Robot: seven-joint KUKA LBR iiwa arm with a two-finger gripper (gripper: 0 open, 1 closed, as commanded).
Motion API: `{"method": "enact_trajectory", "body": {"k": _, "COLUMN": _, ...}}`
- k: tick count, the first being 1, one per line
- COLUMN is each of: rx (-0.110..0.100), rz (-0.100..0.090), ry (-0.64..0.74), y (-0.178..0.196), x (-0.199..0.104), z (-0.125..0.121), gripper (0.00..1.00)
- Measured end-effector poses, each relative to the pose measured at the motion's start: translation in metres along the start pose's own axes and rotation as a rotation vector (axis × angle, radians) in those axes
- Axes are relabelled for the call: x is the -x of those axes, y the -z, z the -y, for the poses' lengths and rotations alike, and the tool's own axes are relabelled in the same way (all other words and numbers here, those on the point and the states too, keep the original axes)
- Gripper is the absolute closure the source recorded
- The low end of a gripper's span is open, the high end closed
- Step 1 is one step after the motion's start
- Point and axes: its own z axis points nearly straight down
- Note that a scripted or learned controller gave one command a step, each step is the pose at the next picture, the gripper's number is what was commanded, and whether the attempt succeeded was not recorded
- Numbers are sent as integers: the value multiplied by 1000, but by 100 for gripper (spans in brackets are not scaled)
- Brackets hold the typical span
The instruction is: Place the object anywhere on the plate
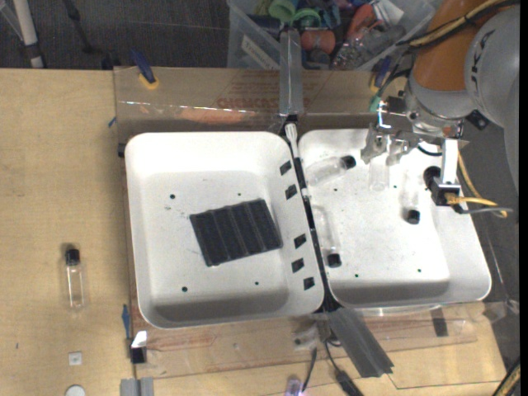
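A tan wooden bench point(58, 155) bears two shallow white bins; a clear tub of colourful toys point(330, 11) sits at twelve o'clock. The black ribbed plate point(236, 231) lies in the left bin point(157, 163). Clear vials point(328, 238) lie in the right bin point(429, 262). The gripper point(386, 157) hangs at that bin's one o'clock, fingers spread, grasping nothing.

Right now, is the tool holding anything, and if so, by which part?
Cannot tell. The tool hangs over the right white bin above a clear glass vial with a black cap, but the view does not settle any grasp.
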Motion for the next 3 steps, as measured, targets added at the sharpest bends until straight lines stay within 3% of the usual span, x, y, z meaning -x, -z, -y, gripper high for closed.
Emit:
{"method": "enact_trajectory", "body": {"k": 1, "rx": -2, "rz": -1, "ry": -135, "y": -27, "x": 21, "z": -3, "gripper": 100}}
{"method": "enact_trajectory", "body": {"k": 2, "rx": 0, "rz": -1, "ry": -721, "y": -57, "x": 26, "z": -19, "gripper": 100}}
{"method": "enact_trajectory", "body": {"k": 3, "rx": -3, "rz": -2, "ry": -246, "y": -22, "x": -11, "z": 29, "gripper": 100}}
